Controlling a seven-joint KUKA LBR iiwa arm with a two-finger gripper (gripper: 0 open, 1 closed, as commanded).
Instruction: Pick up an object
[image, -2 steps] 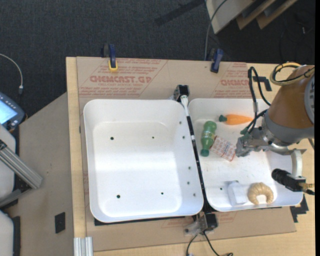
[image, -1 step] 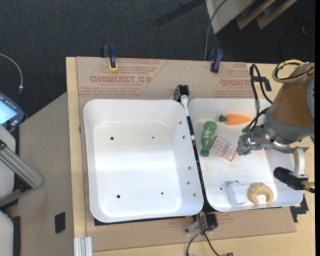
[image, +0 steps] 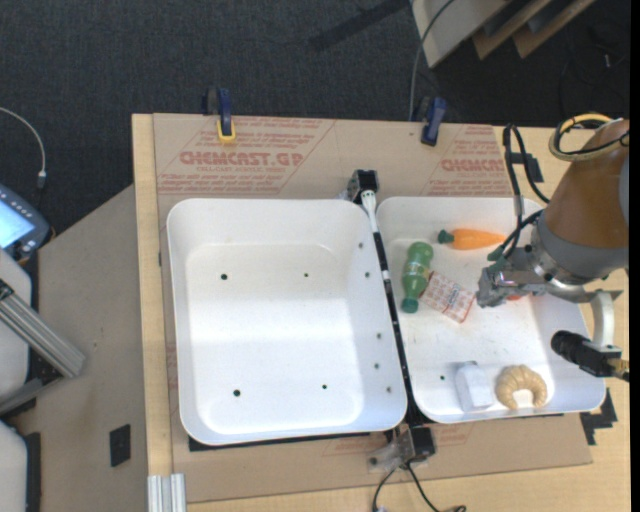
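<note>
The right bin (image: 560, 405) holds a green bottle (image: 416, 273), an orange carrot (image: 472, 238), a small red-and-white packet (image: 446, 297), a pale grey block (image: 472, 385) and a tan croissant (image: 523, 386). My gripper (image: 492, 290) hangs low over the bin's middle, just right of the packet and below the carrot. Its dark fingers point down toward the bin floor. Nothing shows between them.
The left bin (image: 200, 240) stands beside the right one, joined along a black seam (image: 385, 300). Blue clamps (image: 222, 108) (image: 433, 117) grip the board's far edge. A black cable (image: 518, 190) trails along the arm.
</note>
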